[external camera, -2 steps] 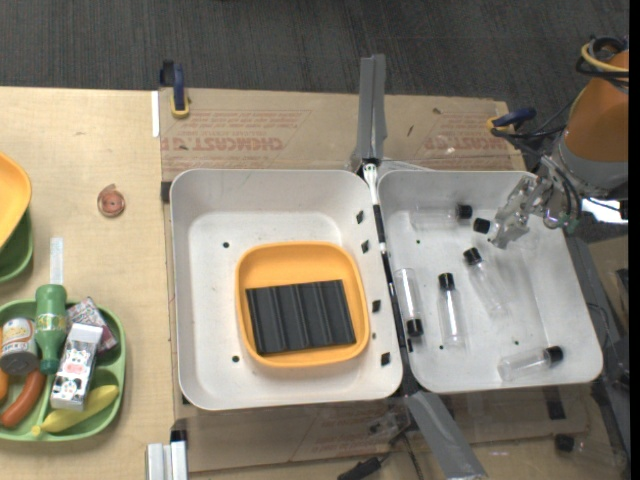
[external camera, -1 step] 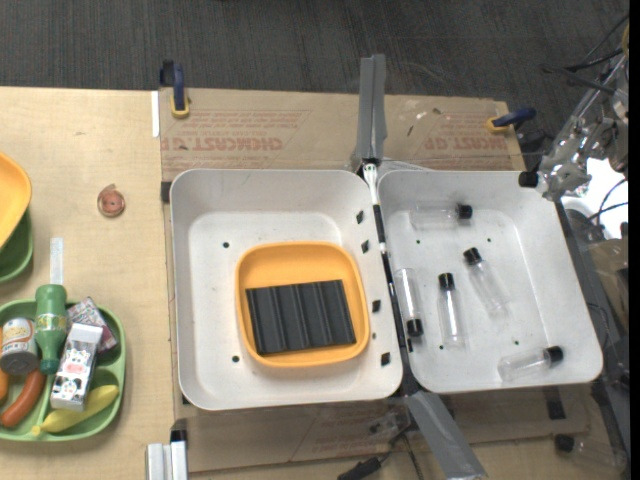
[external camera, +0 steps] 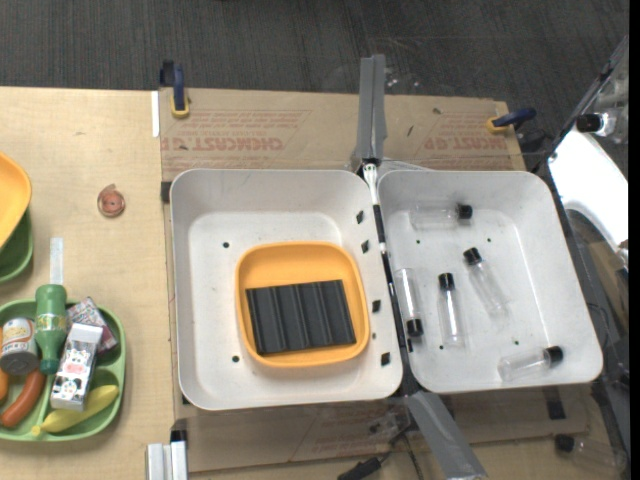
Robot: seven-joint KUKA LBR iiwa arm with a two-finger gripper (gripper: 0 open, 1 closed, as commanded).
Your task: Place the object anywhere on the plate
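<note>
Camera view, from above: on the table (external camera: 80,128), in the left bin (external camera: 200,208), an orange plate (external camera: 298,254) with a dark ribbed slab (external camera: 300,316) flat at its centre. In the right bin (external camera: 530,193), clear black-capped vials (external camera: 448,308), scattered. End effector state: cannot tell.
</note>
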